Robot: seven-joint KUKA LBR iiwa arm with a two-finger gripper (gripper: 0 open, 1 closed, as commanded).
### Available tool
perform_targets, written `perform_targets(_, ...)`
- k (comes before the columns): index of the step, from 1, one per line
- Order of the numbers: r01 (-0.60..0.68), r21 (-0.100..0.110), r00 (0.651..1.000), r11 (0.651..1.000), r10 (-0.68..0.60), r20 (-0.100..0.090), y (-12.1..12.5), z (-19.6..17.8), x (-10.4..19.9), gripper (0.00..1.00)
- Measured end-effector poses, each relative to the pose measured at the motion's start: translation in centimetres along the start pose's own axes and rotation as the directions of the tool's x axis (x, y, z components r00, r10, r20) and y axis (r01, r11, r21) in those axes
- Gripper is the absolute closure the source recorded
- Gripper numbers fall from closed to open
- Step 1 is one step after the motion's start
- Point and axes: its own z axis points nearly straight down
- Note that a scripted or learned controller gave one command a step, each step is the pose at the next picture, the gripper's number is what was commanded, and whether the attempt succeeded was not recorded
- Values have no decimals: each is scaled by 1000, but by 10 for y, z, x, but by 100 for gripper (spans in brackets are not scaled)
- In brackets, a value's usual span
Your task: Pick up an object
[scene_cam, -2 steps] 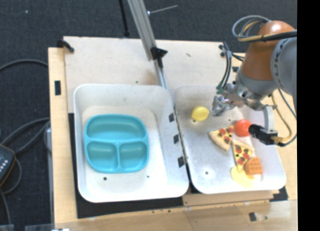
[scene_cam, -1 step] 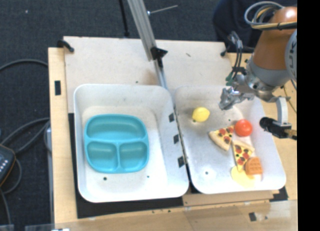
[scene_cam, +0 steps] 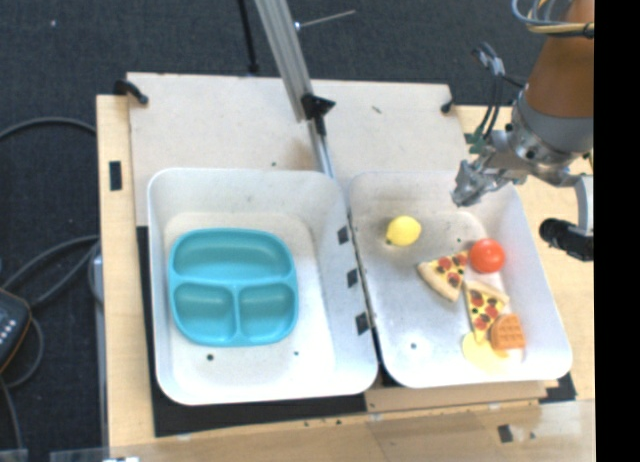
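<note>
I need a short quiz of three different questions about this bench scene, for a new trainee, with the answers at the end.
1. True or false: the blue divided plate lies in the left bin.
2. Which item lies nearest the gripper? A) yellow lemon B) waffle C) blue divided plate
3. Fill in: the red tomato lies in the ____ bin.

Key: 1 true; 2 A; 3 right. The gripper holds nothing visible.
</note>
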Motion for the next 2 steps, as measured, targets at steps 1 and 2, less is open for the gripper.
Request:
perform_targets(1,3,7,1000,1000,-3,-2,-18,18,48,100)
perform_targets(2,5,6,1000,1000,-5,-4,-34,15,104,100)
